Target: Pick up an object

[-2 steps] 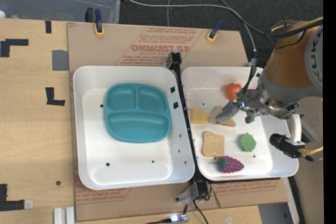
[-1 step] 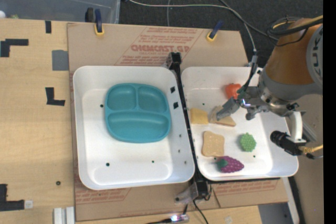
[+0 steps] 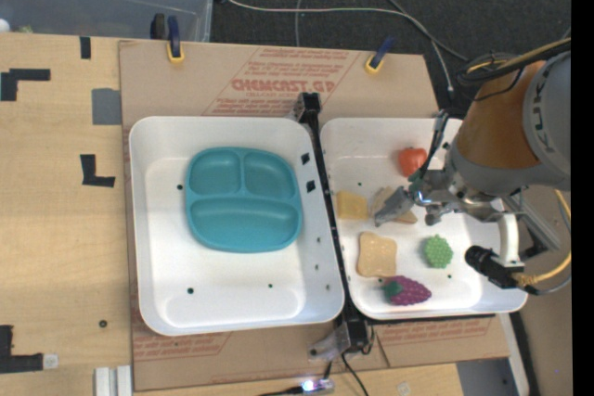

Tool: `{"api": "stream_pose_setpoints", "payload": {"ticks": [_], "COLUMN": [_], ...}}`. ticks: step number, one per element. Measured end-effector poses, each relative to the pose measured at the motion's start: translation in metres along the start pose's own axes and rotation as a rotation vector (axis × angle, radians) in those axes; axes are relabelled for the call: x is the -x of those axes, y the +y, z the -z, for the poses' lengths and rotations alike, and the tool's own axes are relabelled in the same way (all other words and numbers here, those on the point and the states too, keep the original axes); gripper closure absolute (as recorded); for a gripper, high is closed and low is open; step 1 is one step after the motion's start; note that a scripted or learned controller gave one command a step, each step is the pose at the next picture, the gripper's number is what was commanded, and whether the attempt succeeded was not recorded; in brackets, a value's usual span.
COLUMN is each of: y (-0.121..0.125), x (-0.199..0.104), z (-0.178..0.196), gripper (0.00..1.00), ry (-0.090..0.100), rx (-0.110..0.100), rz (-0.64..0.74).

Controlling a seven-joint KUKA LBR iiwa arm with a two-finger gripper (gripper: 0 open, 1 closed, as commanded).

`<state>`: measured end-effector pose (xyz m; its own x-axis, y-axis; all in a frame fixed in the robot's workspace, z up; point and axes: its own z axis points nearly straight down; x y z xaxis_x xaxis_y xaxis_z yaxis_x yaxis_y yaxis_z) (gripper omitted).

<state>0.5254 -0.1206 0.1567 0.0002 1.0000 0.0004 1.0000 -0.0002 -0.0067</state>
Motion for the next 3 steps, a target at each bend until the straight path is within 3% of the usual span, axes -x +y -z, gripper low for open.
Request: {"api": "stream_pose_setpoints", "payload": {"ticks": [1,2,3], "y": [-0.006,-0.006,-0.005], "x": [-0.01,-0.01,-0.009], "z": [-0.057,-0.072,-0.061], "gripper": [0.0,0.0,1.0], "ry": [0.001,-0.001,-0.004], "rx": [-0.001,0.005,0.009], "rz": [0.001,0.001,0.0]}}
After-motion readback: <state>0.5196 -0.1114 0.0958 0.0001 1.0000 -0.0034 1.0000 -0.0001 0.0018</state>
